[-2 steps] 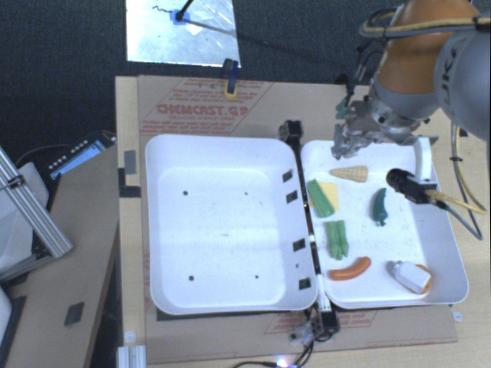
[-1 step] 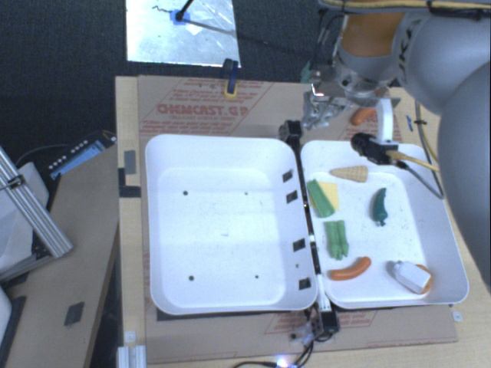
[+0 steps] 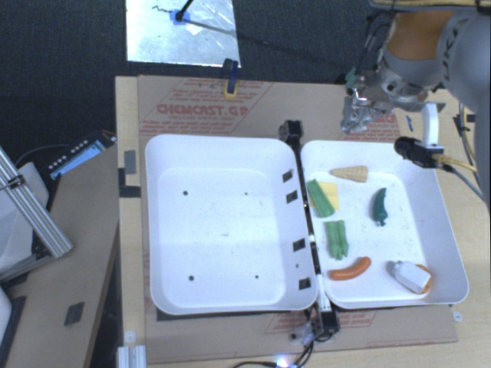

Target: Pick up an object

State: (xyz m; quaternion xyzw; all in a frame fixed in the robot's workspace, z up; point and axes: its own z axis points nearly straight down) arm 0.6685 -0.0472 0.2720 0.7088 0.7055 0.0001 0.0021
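Nearest the lens: white block (image 3: 410,276) and orange sausage (image 3: 350,268), right bin's (image 3: 441,205) near end. Jaws (image 3: 357,119) hang above the desk past that bin's far rim; apart or together, cannot tell. Closest candidate: tan cone (image 3: 349,174), just inside the rim, long axis crosswise.

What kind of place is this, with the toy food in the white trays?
Probably a robot lab or test bench. A grey and orange robot arm hangs its gripper above two white bins, and toy food such as an orange sausage lies in the right-hand one for picking practice.
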